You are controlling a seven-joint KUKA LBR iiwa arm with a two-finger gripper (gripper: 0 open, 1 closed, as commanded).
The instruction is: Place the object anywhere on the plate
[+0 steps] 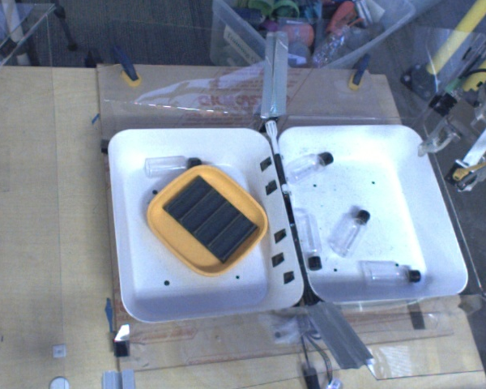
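Yellow plate point(168, 217) in left bin point(130, 282). 1 vial point(166, 166) lies at its upper-left rim, long axis left-right, cap right. 4 capped vials point(347, 233) in right bin point(437, 241), axes mixed. Claw state: can't tell.

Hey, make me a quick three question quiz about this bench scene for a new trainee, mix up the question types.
1. True or false: the yellow plate lies in the left bin.
2. How many clear vials with black caps lie in the right bin?
A) two B) four C) six
3. Fill in: one vial lies in the left bin, just past the plate's ____ edge.

Key: 1 true; 2 B; 3 far (upper left in the camera view).
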